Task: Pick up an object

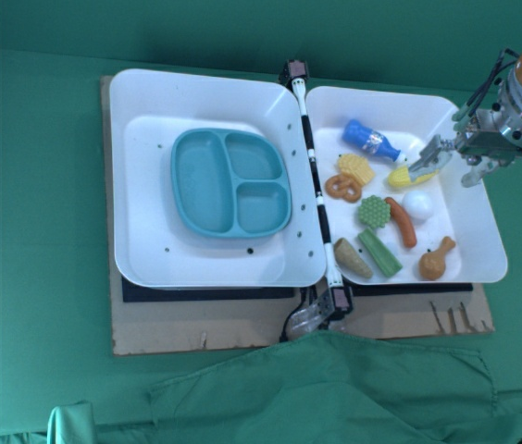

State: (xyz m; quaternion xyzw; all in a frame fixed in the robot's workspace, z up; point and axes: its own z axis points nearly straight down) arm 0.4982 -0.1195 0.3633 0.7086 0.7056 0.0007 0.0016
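Note:
The right bin [478, 225] holds several toy foods: a blue bottle [370, 140], a corn cob [356, 166], a pretzel [342, 188], a green bumpy piece [373, 212], an orange sausage [402, 222], a white egg [418, 203], a green stick [380, 252], a potato [353, 258] and a drumstick [435, 259]. A yellow banana-like piece [406, 178] lies near the bin's upper right. My gripper [448, 166] hovers over that corner, open. One finger [426, 159] stands just above the yellow piece, the other [471, 175] to its right. Nothing sits between them.
The left bin [150, 109] holds a teal divided plate [231, 181]. A black-and-white divider bar [312, 169] runs between the bins. Both bins rest on cardboard [196, 326] over green cloth, which bunches up at the front [335, 387].

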